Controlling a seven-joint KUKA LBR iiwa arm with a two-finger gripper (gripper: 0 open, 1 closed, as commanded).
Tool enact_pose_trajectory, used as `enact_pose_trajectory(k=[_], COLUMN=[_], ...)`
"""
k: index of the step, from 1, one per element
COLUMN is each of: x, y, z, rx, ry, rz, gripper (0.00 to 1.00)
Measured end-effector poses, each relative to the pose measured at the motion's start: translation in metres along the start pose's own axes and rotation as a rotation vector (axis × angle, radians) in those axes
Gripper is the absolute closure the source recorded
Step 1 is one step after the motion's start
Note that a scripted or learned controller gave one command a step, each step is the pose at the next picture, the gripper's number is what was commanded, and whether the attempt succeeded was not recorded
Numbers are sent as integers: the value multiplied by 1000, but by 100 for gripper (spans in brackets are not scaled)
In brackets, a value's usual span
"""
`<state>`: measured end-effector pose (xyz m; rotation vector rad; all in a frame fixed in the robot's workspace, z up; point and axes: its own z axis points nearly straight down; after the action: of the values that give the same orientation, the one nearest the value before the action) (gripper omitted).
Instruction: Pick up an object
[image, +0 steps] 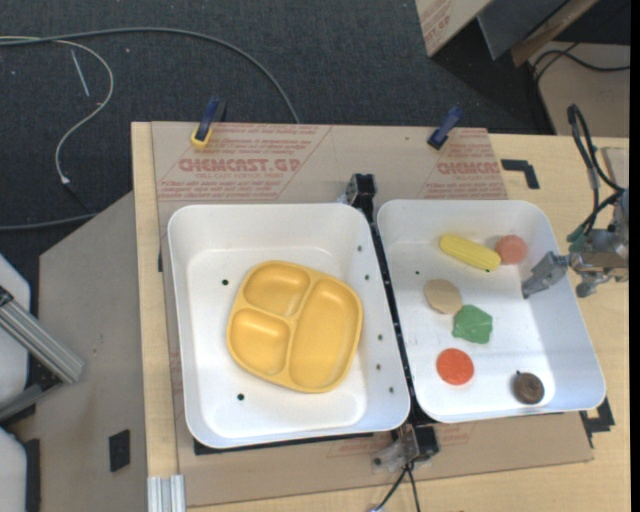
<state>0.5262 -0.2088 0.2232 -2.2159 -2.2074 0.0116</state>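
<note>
The toy foods in the right bin (560, 330) look small, light and hard, so grab one across its middle. I count six: yellow corn (469, 252), pink ball (511, 249), tan piece (442, 296), green piece (472, 324), red disc (455, 366), brown piece (528, 386). One yellow tray (295, 325) lies in the left bin (190, 300). The gripper (548, 273) at the right edge holds nothing; open or closed, I cannot tell

Two white bins (190, 300) are sitting on the bench (150, 420): one yellow divided plate (295, 325) is lying in one, six small food pieces (472, 325) in the other.
</note>
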Motion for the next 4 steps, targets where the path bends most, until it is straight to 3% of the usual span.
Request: enact_pose_trajectory(k=[1,4], x=[1,1], y=[3,7], z=[-8,140], rx=[-14,-13], ry=[-4,-2], rz=[-4,-3], gripper=[0,0])
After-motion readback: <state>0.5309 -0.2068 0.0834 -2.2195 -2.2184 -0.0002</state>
